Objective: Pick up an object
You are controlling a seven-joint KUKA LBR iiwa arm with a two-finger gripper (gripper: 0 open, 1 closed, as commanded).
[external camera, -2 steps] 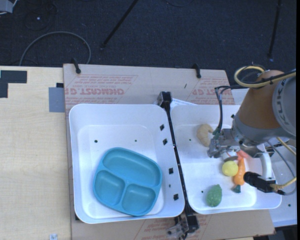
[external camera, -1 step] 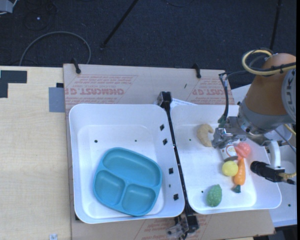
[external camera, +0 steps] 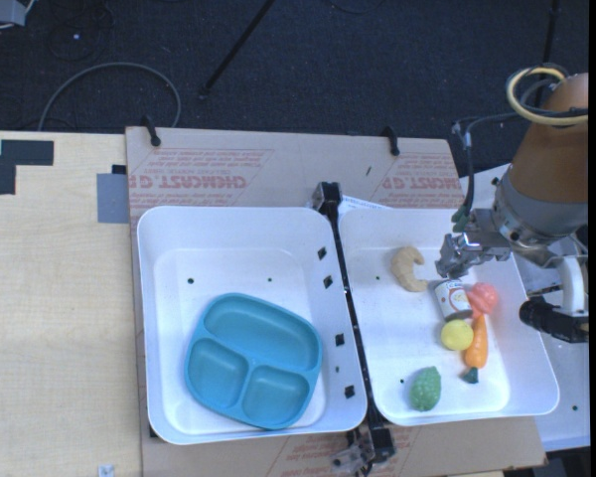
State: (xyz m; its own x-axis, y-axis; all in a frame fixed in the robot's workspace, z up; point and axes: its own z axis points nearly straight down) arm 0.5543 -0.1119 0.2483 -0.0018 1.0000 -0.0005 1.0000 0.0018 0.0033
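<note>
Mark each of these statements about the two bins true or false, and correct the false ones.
1. The blue divided plastic tray lies in the left white bin. True.
2. The green bumpy toy vegetable lies in the tray. False: it lies in the right white bin, near its front edge.
3. The tan curved toy croissant lies left of the gripper. True.
4. The orange toy carrot lies beside the tray. False: it lies in the right bin, next to the yellow toy lemon.

At the right edge of the frame the arm [external camera: 548,182] shows a broad orange band over a grey wrist. A yellowish cable [external camera: 532,92] loops above it. Its gripper [external camera: 461,256] is silvery metal with dark parts.
</note>
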